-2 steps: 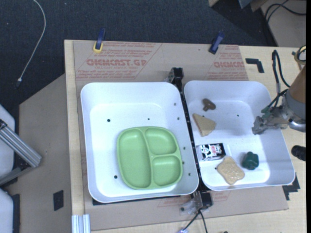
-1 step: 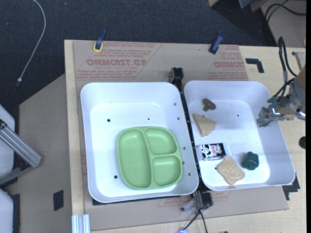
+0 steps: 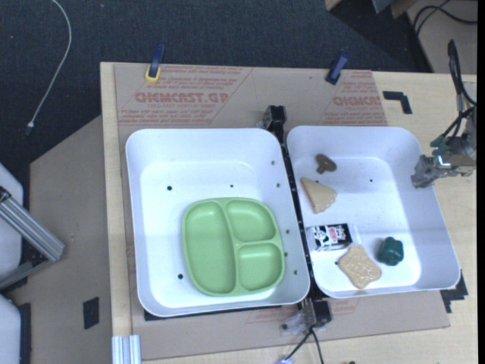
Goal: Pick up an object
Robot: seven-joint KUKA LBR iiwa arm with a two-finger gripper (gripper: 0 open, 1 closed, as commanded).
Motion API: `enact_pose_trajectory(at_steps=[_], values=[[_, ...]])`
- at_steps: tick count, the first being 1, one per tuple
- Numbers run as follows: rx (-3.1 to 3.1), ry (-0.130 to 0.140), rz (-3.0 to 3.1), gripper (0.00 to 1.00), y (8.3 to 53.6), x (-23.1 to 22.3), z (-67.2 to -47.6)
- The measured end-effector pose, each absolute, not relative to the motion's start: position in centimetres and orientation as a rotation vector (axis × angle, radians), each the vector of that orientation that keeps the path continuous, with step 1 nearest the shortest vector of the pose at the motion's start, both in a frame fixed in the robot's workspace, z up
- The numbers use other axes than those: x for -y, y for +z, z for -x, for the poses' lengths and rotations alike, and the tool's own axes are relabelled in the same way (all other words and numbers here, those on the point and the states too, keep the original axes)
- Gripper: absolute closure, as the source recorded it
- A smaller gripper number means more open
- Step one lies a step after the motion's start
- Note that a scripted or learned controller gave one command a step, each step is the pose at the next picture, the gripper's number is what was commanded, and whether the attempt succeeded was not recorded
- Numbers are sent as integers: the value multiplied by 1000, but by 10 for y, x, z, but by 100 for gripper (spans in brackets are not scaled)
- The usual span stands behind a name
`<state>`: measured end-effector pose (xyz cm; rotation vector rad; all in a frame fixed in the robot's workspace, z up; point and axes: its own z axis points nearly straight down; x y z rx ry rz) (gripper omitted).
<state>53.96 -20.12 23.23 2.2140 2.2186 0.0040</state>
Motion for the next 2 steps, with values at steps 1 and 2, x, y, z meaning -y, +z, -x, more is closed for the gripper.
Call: enact_pose_trajectory(at_steps=[1,2], values=[[-2229,5,-2213,100,240,142,-547],[-2225,0,-2221,100,227,93,-548]])
